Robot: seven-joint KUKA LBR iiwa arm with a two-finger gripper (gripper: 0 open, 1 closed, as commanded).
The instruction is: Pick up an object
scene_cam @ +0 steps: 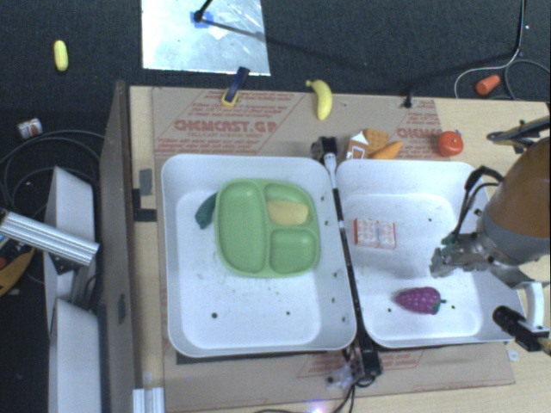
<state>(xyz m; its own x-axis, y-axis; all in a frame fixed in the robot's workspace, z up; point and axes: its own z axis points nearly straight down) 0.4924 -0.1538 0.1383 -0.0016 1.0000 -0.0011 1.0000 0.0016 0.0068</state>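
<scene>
The purple grape bunch (pixel 418 300) lies low in the right bin (pixel 379 338), close to that bin's near wall. It is a small toy cluster with a bumpy, matte skin and a tiny green stem at its right end; its long axis runs roughly left to right across the view.

The gripper (pixel 449 259) hangs just above and to the right of the grapes, near them but not touching. From this angle I cannot tell how its pincer is set, and nothing is visibly held. I judge the grapes to be the likeliest target, since they lie nearest: the move would be a short shift toward the lower left and a descent, closing across the bunch's narrow width.

Farther left in the same bin, a small flat card with red print (pixel 374 233) rests on the floor, thin and hard to pinch. The left bin (pixel 185 231) holds a green divided plate (pixel 263 231) of smooth plastic, a pale yellow piece (pixel 287 210) in its upper right compartment, and a dark green leaf-shaped item (pixel 205 211) touching the plate's left edge.
</scene>
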